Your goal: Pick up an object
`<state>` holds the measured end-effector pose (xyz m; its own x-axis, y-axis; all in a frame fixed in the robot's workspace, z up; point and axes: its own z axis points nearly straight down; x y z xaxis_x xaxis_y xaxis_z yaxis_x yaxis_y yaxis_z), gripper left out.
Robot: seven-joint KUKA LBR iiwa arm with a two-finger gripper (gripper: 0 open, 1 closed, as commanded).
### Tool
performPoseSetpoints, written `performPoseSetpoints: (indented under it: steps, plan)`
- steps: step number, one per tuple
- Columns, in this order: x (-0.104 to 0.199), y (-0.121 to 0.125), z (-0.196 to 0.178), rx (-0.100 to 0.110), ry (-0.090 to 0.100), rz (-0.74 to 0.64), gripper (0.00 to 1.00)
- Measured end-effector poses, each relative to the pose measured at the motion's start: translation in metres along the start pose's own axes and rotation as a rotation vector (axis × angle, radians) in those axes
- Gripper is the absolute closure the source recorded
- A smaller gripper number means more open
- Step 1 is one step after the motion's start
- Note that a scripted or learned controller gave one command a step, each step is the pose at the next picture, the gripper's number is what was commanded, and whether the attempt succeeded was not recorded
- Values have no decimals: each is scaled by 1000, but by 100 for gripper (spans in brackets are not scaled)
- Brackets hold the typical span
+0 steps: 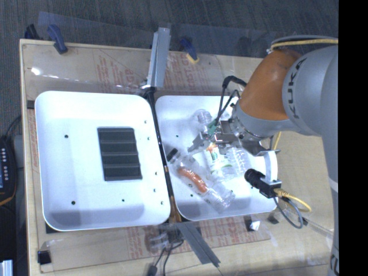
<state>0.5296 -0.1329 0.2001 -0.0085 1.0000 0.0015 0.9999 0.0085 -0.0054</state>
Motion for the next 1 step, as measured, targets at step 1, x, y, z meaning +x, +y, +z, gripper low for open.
performPoseSetpoints:
  steps: [1]
  plan:
    - [20,-15,-41,-5,-2,215,0]
